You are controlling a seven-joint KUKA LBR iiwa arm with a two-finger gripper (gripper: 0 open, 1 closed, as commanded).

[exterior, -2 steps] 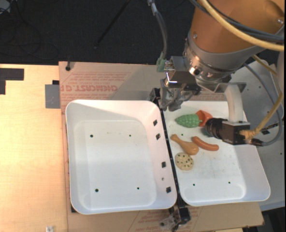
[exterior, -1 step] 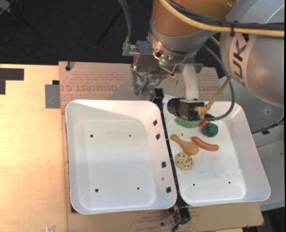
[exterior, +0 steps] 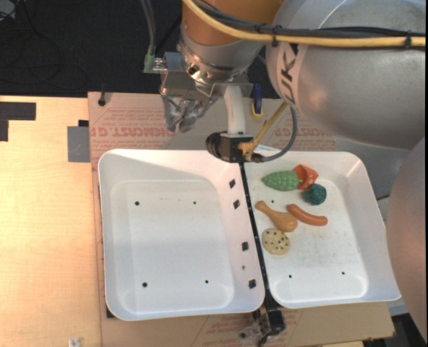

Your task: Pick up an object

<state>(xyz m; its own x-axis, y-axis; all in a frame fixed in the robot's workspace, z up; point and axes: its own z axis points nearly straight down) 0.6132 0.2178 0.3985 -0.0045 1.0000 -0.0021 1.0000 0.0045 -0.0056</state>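
Step in hand: approach, nothing picked yet. The gripper (exterior: pixel 183 114) is held high above the far edge of the left bin (exterior: pixel 120 266), over the cardboard sheet (exterior: pixel 127 125) on the desk (exterior: pixel 33 215). No object is seen between its fingers; whether they are spread or closed cannot be told from this angle.

All candidates are found in the right bin (exterior: pixel 351 280), clustered in its far-left part: a green knobbly vegetable (exterior: pixel 280 181), a red pepper-like piece (exterior: pixel 306 173) touching it, a dark green broccoli-like lump (exterior: pixel 315 194) just beside, an orange sausage (exterior: pixel 307 215), a tan drumstick (exterior: pixel 277 217) and a speckled cookie (exterior: pixel 275 242). All are judged to be small moulded plastic toys, smooth and rigid.

Next move, as judged: the gripper must be carried right and toward the near side, over the divider, then lowered. The sausage and drumstick are elongated, so a grasp across the narrow axis is called for. The cookie lies flat and is likely hard to pinch. Tight clustering may cause neighbours to be nudged.
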